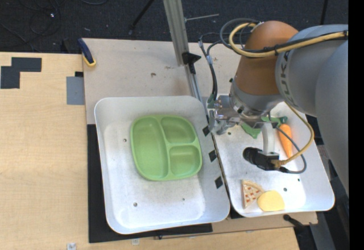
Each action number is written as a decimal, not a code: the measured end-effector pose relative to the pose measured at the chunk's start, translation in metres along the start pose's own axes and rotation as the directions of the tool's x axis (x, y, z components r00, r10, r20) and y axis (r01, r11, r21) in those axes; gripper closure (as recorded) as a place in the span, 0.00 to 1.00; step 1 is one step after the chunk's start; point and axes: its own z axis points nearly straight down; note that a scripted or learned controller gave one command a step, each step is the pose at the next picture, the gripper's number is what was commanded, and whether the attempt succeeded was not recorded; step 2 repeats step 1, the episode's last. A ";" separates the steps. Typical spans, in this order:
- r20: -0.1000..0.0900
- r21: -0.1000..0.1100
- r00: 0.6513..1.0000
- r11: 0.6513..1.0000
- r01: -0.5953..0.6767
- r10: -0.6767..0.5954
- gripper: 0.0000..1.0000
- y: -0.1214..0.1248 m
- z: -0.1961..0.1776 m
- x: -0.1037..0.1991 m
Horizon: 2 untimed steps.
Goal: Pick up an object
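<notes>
Seeing gripper [220,120] low at left wall of right bin [310,189], right up against left bin [114,192]. Can't tell if open or closed, hidden under wrist. Got green piece [251,128] just beside it, half under arm; carrot [284,140] toward right wall; pizza slice [250,192] and yellow lump [271,201] at near edge. Worried about closing on bare bin floor or catching wall, then lifting nothing. Might also shove green piece aside.

Arm [318,67] bent over, wrist [250,101] pointing down
</notes>
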 end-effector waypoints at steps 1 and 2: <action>0.000 0.001 1.000 1.000 0.001 -0.001 1.00 0.000 -0.002 0.053; 0.000 0.001 1.000 1.000 0.001 -0.001 1.00 0.000 -0.002 0.053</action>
